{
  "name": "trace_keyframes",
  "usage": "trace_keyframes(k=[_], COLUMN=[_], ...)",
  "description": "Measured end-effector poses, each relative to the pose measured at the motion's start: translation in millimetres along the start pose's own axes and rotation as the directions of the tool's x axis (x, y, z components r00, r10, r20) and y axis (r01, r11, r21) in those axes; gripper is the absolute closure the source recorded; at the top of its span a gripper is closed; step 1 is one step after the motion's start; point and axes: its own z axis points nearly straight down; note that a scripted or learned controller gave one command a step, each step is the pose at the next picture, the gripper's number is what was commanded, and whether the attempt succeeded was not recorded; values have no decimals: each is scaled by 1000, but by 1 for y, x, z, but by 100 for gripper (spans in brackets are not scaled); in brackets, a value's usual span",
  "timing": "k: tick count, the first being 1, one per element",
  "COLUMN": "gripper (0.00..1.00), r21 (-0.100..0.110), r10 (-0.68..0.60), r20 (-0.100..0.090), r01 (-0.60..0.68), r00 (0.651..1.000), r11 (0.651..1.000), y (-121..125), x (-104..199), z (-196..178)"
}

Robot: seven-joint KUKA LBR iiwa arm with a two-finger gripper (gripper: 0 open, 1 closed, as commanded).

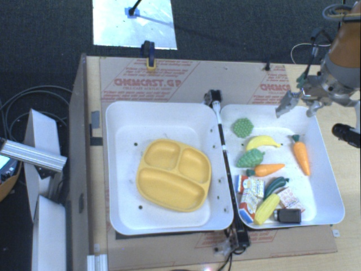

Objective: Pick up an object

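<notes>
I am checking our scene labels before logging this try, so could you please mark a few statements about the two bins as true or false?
1. The yellow divided tray lies in the left bin. True.
2. The gripper holds the banana. False: the open fingers hold nothing; the banana lies in the right bin.
3. Two carrots lie in the right bin, carrot one and carrot two. True.
4. The corn cob sits on the tray. False: it lies in the right bin.

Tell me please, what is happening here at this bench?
A grey robot arm reaches in from the right, and its hand hovers open above the far edge of the right bin, holding nothing. That bin contains toy food, including two carrots, a banana and a corn cob. The left bin holds a yellow divided tray.
</notes>
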Motion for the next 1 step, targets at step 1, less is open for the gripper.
trace_keyframes(k=[1], gripper=[0], r21=[12], r10=[-5], r20=[-5], r01=[5], r00=[1000], r11=[1000], y=[-25], x=[57], z=[129])
